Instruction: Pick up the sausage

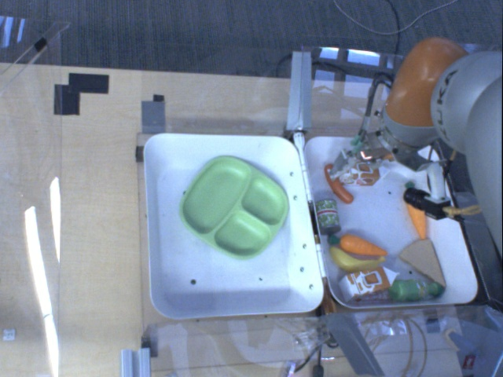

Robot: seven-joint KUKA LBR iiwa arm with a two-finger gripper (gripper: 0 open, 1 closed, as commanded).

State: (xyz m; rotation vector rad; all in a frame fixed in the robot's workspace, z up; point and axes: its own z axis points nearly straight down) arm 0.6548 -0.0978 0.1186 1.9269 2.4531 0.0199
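Gripper (348,162) hangs right over the sausage (338,186), near the back edge of the right bin (464,289); open or shut, I cannot tell. Bare white floor lies just in front of the sausage. Behind the sausage, the arm (440,93) bends down.

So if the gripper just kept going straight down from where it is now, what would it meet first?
Most likely the sausage: the gripper hangs just above its upper end in the right bin. Depth is unclear, so it could land slightly beside it.
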